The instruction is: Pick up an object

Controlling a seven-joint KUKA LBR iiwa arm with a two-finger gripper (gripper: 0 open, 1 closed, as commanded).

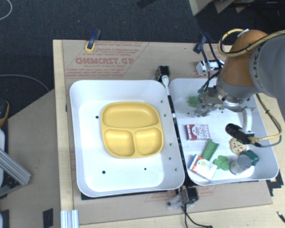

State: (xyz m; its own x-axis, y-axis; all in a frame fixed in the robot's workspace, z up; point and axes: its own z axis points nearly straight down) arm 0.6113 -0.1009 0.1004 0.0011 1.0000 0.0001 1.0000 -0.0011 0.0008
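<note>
Pale board (61,141) forms the work surface and carries two white bins side by side; the left bin (85,175) fills the centre of the frame, the right bin (180,93) the right of it.

1. Lower right of the frame, right bin: a white card (203,167) with coloured print too small to read; a green toy (222,163) just beside it; a grey cup (242,164) near the lower right corner.
2. Next row up: a green cylinder (210,150), long axis running lower left to upper right; a round brown biscuit (236,146); a red-and-white pack (197,131), lettering not legible.
3. Centre of the frame, left bin: a yellow divided plate (132,128) with three compartments.
4. Upper part of the right bin: the gripper (203,106) sits low over the bin floor under the arm (244,65); its opening cannot be told from this view, and nothing is seen held in it.
5. Target, by judgement: the small green piece (194,100), being the item closest to the tool; it lies just beside the gripper toward frame left; contact cannot be confirmed; it looks compact, so no long axis is apparent. The coming move therefore turns on a short shift toward frame left before closing.
6. Upper frame: red lettering (104,61) on the board reads "CHEMCAST GP"; smaller lines are unreadable; a blue-and-yellow clamp (91,42) grips the far edge; dark carpet (61,13) lies beyond.
</note>
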